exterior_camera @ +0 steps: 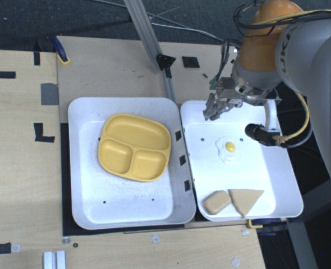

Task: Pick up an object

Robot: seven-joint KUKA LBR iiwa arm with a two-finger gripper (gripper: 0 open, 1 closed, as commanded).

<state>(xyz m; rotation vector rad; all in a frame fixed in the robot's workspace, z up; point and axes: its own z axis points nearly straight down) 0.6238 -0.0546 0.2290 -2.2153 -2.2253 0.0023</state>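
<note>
Up at 12 o'clock of the right bin (277,172), the gripper (213,114) hovers; can't tell its grip. Fried egg (229,148) sits mid-bin at 5 o'clock from it, so descend centered, probably.

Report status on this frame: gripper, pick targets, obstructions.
Gripper over right bin's far left corner, nothing between fingers. Fried egg mid-bin, two tan pieces at near edge. Yellow tray in left bin. No obstructions.
</note>
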